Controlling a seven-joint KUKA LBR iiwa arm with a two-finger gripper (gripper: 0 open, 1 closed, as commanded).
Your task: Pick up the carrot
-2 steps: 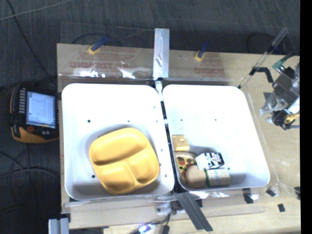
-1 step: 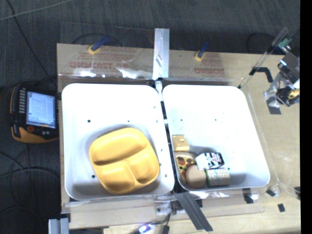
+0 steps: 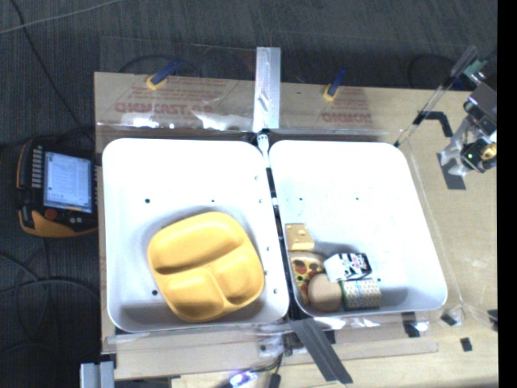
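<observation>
A small pile lies in the front left corner of the right bin (image 3: 404,217). It holds a tan wedge-shaped block (image 3: 298,237), a flat round piece with red spots (image 3: 303,267), a rounded orange-tan item (image 3: 323,293), a black-and-white carton (image 3: 349,264) and a grey-green can (image 3: 360,295). I cannot tell which of these is the carrot; the orange-tan item is closest in colour. My gripper (image 3: 477,150) hangs at the far right of the camera view, outside the right bin and well away from the pile, partly cut off by the frame.
A yellow divided plate (image 3: 207,263) lies in the front half of the left bin (image 3: 137,176). A metal divider post (image 3: 267,87) stands behind the bins. A handheld pendant (image 3: 60,188) rests off the bench at left.
</observation>
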